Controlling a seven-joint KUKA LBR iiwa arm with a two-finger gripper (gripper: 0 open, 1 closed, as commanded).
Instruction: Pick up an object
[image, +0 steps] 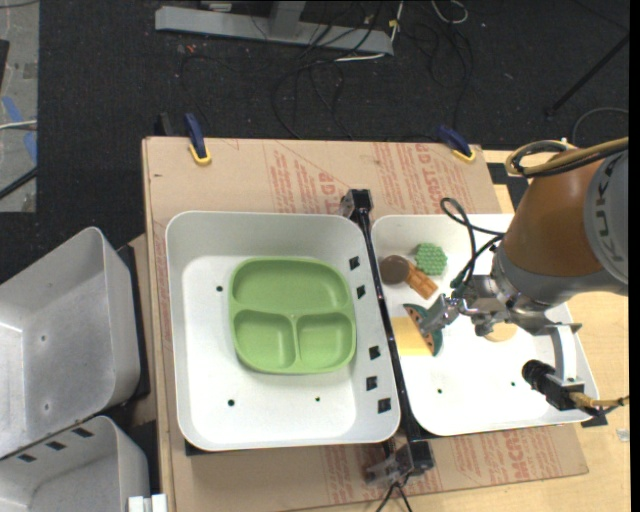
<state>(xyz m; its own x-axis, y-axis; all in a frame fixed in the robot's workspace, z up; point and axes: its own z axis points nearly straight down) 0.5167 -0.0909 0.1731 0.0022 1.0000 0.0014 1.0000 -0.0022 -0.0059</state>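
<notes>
The right bin (480, 405) holds several small things along its left side. A green bumpy ball (431, 258) lies at the back, with a brown round piece (395, 268) and an orange piece (422, 283) beside it. A yellow wedge with a dark green edge (413, 334) lies against the bin's left wall. My gripper (443, 314) hangs low over the bin, just right of the yellow wedge and close to its dark edge. A pale tan round thing (495, 331) peeks out under the wrist.
The left bin (200, 400) carries a green divided plate (292, 315) in its middle. The grey arm with its orange band (560, 225) comes in over the right bin's far right side. Clamps hold the board at the back.
</notes>
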